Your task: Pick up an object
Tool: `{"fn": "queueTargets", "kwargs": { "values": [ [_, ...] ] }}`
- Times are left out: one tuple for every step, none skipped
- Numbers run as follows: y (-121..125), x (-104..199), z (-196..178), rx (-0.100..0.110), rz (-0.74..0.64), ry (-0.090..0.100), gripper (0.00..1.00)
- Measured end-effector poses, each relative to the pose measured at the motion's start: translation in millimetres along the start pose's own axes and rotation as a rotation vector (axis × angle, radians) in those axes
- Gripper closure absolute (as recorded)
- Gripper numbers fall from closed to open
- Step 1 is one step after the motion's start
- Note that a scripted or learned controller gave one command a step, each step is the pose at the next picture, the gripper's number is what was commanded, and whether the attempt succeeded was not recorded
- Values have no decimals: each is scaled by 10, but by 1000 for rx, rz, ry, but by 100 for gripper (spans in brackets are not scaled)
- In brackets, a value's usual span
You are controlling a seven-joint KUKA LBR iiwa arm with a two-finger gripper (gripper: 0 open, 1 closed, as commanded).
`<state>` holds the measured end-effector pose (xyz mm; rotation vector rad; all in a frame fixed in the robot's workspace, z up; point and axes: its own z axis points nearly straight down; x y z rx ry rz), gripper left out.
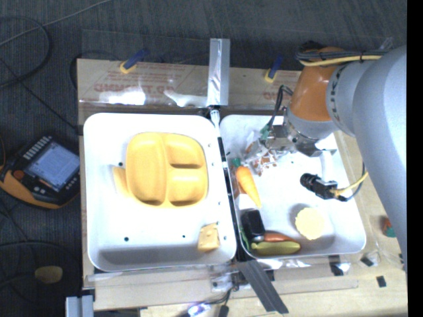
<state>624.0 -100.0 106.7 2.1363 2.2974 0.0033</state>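
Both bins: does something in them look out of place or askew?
Mostly ordinary. The yellow divided tray lies slightly askew in the left bin. In the right bin, the carrot leans against the dividing wall, and the items crowd that side.

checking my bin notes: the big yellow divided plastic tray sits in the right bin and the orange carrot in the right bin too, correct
Not quite. The camera view shows the big yellow divided plastic tray in the left bin, not the right. The orange carrot is indeed in the right bin.

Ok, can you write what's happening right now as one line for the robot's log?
arm: over right bin far end | gripper: low among small items | carrot: lying in bin | yellow tray: left bin | held: cannot tell
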Motion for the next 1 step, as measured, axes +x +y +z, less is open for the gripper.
{"fn": "queueTargets", "kwargs": {
  "values": [
    [-78, 166, -763, 7, -14, 2, 100]
  ]
}}
